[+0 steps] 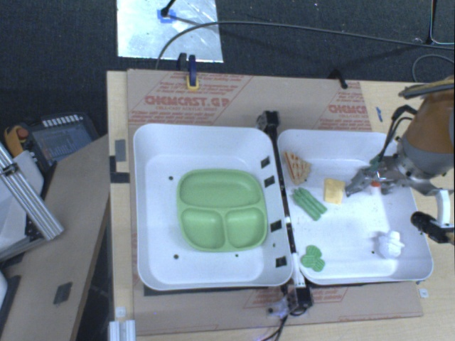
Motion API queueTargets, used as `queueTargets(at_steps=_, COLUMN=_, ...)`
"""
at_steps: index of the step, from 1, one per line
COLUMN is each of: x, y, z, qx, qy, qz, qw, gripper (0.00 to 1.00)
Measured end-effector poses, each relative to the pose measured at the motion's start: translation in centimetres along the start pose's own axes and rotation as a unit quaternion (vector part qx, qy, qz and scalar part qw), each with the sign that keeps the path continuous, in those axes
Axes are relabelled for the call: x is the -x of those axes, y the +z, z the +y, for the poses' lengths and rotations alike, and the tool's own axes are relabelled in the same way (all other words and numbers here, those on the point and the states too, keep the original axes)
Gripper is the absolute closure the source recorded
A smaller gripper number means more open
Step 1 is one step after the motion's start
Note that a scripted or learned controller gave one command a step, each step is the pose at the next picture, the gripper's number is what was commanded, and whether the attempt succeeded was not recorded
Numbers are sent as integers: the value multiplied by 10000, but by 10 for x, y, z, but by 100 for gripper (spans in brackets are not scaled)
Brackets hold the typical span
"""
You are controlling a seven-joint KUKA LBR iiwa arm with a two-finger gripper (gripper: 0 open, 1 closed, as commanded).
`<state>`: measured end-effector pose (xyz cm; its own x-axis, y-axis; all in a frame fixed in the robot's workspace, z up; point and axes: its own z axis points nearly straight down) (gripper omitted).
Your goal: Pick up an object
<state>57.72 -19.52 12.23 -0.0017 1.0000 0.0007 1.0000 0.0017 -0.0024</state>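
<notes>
Nearest the camera in the right white plastic bin [419, 265] lie a small green ridged disc [311, 258] and a white crumpled lump [389, 244]. Farther back, the small yellow block [333, 190] rests flat just beside the pincer [353, 188], whose state cannot be told (tips too small); judged light and stiff, best gripped across its opposite sides. Beyond sit a green ribbed stick [309, 203] and a tan wedge [298, 167].
</notes>
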Motion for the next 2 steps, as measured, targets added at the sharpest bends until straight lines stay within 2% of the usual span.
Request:
queueTargets(at_steps=1, x=0, y=37, z=1, qx=17, qy=3, qz=-3, qw=10000, gripper=0)
queueTargets(at_steps=2, x=0, y=24, z=3, qx=56, qy=-1, qz=-15, qw=10000, gripper=100)
